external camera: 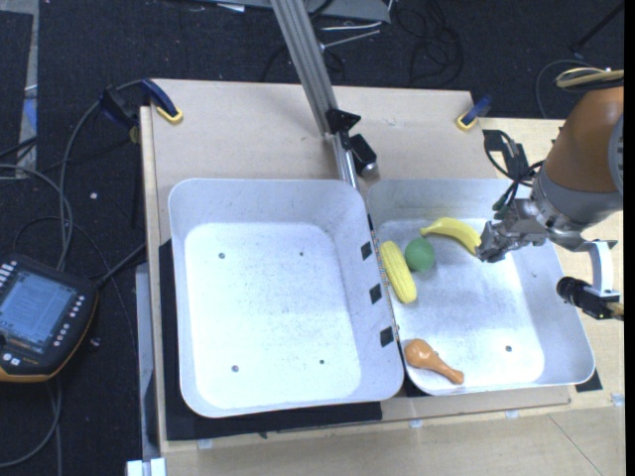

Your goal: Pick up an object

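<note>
The right bin (516, 365) holds a yellow banana (451, 233), a green ball (421, 255), a yellow corn cob (399, 271) and an orange gourd-shaped toy (433, 359). My gripper (493, 244) hangs over the bin's upper right part, just right of the banana's end. Its dark fingertips point down and to the left, close to the banana. Nothing is visible between them.
The left bin (268, 296) lies beside the right one, their rims overlapping at the middle. A slanted metal pole (313, 62) with a clamp stands behind the bins. A teach pendant (35, 310) sits off the bench to the left.
</note>
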You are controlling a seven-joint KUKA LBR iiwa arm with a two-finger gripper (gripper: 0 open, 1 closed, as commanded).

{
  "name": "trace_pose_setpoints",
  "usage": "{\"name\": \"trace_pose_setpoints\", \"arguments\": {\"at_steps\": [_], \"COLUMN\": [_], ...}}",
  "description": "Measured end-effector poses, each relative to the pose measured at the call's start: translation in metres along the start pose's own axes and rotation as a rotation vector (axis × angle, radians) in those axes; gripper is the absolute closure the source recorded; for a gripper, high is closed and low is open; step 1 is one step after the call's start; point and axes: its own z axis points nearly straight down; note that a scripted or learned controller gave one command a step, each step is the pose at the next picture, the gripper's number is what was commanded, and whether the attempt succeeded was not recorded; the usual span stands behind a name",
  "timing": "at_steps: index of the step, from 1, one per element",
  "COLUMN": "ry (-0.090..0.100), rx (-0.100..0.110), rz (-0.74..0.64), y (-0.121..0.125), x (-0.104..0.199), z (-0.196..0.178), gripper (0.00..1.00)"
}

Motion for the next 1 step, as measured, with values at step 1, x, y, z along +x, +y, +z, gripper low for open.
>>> {"name": "trace_pose_setpoints", "arguments": {"at_steps": [1], "ry": [-0.001], "rx": [-0.005], "rz": [0.000], "y": [0.0028], "x": [-0.0004], "z": [-0.0630], "gripper": [1.00]}}
